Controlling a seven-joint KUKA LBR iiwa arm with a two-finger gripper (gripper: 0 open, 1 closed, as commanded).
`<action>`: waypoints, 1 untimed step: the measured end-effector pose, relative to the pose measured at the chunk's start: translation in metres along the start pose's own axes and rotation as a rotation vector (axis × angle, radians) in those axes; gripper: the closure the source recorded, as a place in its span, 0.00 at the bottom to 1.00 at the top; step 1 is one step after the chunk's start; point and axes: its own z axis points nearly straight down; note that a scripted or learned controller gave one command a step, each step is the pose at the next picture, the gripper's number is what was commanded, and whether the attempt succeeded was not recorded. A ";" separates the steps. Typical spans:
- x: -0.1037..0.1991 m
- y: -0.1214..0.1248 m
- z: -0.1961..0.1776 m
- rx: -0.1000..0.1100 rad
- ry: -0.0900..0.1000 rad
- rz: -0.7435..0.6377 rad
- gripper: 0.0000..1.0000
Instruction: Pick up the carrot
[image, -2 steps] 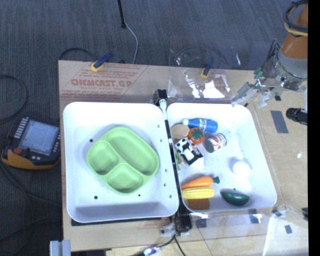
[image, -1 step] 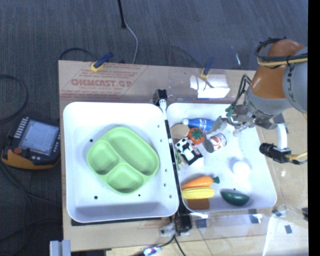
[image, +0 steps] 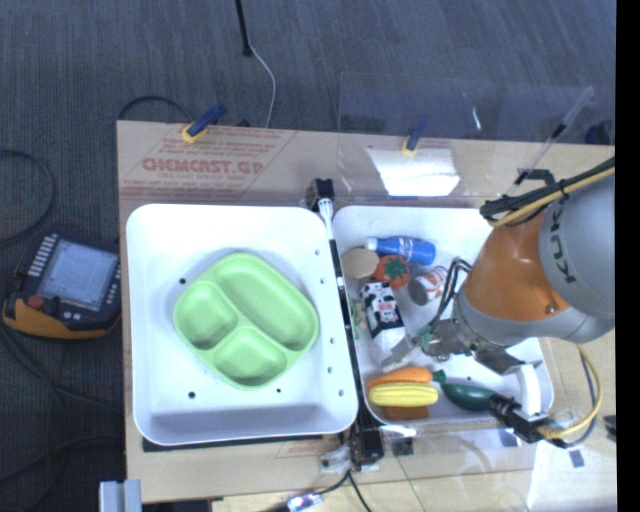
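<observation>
Grey arm (image: 560, 270) overhangs right bin (image: 440, 215) holding carrot (image: 402, 377), bottle (image: 402, 247); hand (image: 425, 340) state unclear; left bin (image: 150, 330) holds green plate (image: 247, 318).

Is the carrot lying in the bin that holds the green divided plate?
No, the carrot lies in the right bin beside the corn cob, while the green plate sits alone in the left bin.

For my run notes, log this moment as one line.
arm: over right white bin | hand: above orange carrot | carrot: lying in bin, not lifted | green sectioned plate: left bin
</observation>
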 end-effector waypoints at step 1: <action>-0.004 0.002 0.005 -0.020 -0.012 -0.253 0.00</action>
